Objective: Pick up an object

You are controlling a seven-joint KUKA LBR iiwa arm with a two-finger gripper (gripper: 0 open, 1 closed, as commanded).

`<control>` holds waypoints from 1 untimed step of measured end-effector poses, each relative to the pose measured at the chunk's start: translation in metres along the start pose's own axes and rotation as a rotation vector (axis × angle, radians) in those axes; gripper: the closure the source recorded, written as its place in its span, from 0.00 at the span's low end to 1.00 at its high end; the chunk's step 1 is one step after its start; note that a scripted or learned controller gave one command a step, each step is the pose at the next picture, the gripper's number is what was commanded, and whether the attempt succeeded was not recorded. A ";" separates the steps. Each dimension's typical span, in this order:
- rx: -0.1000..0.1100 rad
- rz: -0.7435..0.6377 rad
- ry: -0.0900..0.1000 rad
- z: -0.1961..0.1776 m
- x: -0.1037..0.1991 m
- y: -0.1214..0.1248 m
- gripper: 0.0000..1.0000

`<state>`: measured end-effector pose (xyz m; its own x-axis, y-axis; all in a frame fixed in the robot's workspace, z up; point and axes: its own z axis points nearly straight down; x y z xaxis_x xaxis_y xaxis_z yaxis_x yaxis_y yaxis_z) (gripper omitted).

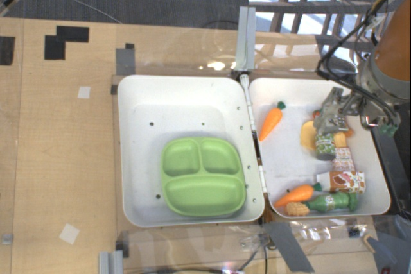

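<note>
Pincer (332, 120) low in the right bin (282, 157), over a tight cluster at the bin's far-right side: yellow piece (309, 134), small grey-green can (325, 147), orange item (339, 135) partly hidden by the fingers. Cannot tell whether the pincer is open or closed, nor whether anything sits between its tips.

Likely target: the can or the yellow piece, both just beside the tips. For a clean pick, centre on one item only; neighbours touch and could be dragged along. Upper carrot (271, 122) lies apart, an easier alternative. Left bin (141, 112) holds a green divided plate (203, 176).
</note>
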<state>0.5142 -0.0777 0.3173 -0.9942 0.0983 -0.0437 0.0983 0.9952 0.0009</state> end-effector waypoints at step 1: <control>0.000 -0.003 -0.011 -0.013 -0.003 0.001 1.00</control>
<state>0.5168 -0.0773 0.3300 -0.9939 0.0957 -0.0548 0.0958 0.9954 0.0010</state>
